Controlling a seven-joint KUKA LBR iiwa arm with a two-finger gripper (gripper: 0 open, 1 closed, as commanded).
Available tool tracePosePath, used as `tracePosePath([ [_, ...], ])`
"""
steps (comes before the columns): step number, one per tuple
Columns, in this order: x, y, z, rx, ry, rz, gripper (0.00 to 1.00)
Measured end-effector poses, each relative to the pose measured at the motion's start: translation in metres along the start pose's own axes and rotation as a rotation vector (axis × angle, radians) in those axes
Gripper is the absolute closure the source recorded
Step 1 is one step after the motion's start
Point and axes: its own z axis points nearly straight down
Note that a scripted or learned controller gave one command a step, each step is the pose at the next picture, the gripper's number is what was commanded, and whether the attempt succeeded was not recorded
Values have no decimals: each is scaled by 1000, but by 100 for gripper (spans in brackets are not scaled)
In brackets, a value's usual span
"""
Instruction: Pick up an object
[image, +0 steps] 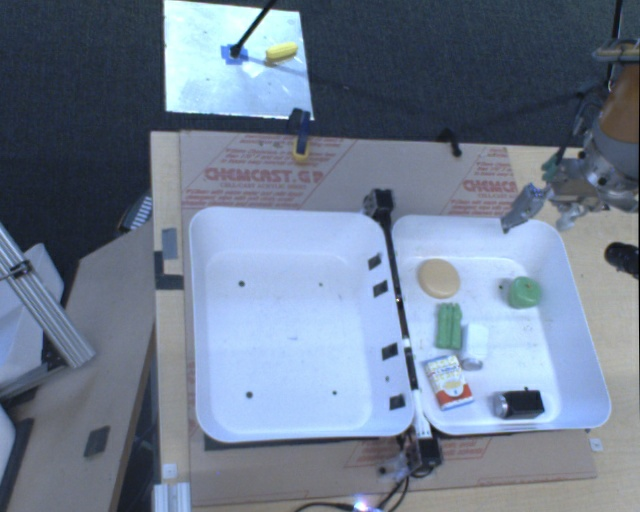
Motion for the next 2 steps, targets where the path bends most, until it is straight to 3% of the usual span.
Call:
tracePosePath([
  [1,-39,-122,44,10,1,9,0],
  [2,-36,-116,31,-3,-2,0,100],
])
